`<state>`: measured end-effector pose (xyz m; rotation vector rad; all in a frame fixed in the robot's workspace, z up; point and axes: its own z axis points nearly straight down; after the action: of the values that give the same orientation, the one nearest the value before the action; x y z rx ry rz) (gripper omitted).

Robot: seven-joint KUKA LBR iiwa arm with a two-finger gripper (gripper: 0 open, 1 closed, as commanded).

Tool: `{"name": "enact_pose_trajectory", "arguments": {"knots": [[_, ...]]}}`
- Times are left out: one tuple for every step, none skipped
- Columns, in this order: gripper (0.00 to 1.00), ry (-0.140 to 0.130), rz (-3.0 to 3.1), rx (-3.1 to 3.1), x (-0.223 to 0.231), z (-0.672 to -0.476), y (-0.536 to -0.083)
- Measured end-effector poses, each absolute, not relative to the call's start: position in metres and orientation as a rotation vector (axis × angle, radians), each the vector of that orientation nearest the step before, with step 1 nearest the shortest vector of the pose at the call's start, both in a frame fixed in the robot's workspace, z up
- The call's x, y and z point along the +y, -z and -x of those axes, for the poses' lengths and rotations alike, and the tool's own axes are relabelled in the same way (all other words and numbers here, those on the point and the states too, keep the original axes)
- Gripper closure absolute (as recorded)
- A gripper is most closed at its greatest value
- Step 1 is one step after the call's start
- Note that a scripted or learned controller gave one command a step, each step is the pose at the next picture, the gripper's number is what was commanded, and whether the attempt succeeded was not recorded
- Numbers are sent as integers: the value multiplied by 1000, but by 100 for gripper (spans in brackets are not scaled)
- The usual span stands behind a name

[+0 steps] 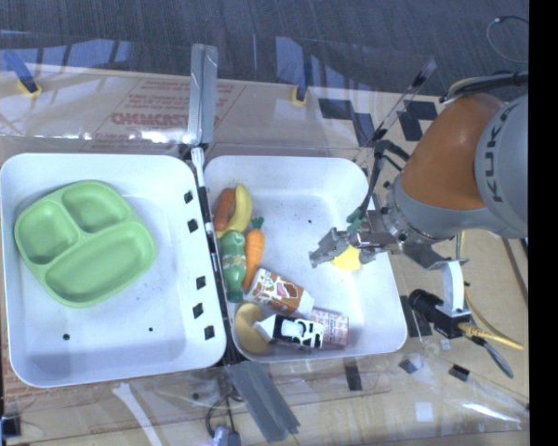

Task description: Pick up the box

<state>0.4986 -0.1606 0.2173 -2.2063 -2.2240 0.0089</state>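
Approach step: gripper [327,249], finger state indeterminate, hovers right of the box [279,292]; next, descend onto it.

My gripper [327,249] hangs over the right bin [298,170], toward its right side, with a yellow object [349,260] just beside my fingers. Along that bin's left wall lie a banana [241,206], a carrot [253,252] and a green vegetable [232,256]. Nearer, the box [279,292] with red print lies tilted beside a black-and-white carton [298,332]. The left bin [93,170] holds a green divided plate [84,242].
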Motion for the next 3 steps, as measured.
{"name": "enact_pose_trajectory", "arguments": {"knots": [[0,-8,2283,-2149,-209,-620,-225],[0,-6,2185,-2252,-190,-657,-221],[0,-12,2434,-1972,-210,-581,-126]]}}
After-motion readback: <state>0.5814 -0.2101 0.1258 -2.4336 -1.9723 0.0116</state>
